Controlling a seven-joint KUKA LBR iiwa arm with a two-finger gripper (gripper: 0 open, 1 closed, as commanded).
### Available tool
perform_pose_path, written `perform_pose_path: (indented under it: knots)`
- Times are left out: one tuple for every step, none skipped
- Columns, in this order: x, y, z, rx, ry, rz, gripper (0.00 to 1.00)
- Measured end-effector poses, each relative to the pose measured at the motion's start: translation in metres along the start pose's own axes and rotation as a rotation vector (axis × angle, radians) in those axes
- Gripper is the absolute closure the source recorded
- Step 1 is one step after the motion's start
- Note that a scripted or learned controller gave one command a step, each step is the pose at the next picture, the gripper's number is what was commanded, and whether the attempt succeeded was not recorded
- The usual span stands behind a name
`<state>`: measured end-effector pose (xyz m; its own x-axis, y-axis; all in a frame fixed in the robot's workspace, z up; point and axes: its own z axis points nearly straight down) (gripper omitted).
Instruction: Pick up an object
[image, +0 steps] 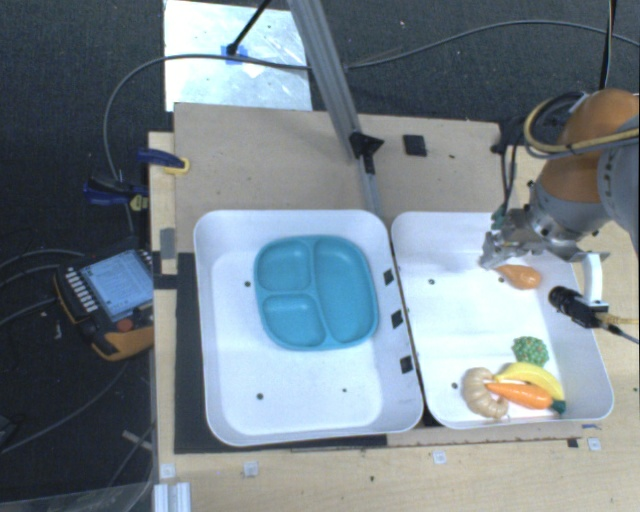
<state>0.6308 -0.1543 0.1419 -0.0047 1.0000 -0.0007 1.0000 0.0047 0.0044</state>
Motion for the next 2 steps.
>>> perform_pose_path:
  knots:
    - [0.003, 0.01, -0.06, -0.002, -0.001, -0.002, 1.0]
    - [0.004, 0.009, -0.105, -0.003, -0.001, -0.003, 1.0]
